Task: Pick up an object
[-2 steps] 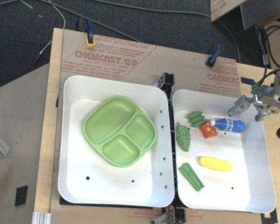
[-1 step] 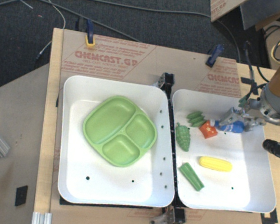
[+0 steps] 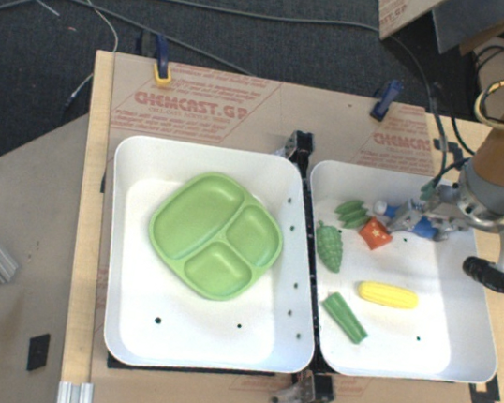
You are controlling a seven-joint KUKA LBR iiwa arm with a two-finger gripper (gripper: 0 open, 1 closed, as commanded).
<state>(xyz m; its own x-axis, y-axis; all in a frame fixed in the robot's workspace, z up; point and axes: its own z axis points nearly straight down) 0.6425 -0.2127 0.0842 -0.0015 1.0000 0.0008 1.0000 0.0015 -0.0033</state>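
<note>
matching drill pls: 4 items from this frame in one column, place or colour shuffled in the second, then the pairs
Things:
1. divided plate
2. corn cob
3. red block
4. tool

Place or colour:
A. yellow, lying in the middle of the right bin
B. over the far part of the right bin
C. green, in the left bin
D. just behind the corn, next to green pieces

Pairs: 1-C, 2-A, 3-D, 4-B
</note>
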